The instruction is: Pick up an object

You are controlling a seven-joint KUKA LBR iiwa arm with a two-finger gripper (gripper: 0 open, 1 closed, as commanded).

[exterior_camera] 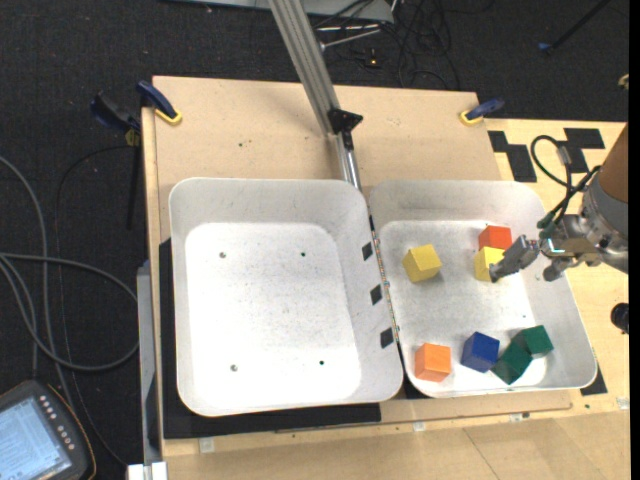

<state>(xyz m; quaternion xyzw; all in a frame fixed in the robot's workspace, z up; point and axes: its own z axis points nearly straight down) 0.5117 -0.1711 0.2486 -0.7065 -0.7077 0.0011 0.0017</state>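
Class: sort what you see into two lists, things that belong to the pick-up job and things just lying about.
Job: gripper, yellow block beside it, orange-red block, right bin.
Lying about: left bin, blue clamps, cables.

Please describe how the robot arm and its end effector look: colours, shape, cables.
The arm at the right edge is grey and rounded. Black cables loop beside it. The end effector is a metallic grey block with dark, slim fingers. No markings are legible.

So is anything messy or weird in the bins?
Nothing spilled or broken. All the blocks sit in the right bin. Two green blocks are jammed together in its corner, one tilted. The gripper is by a yellow block.
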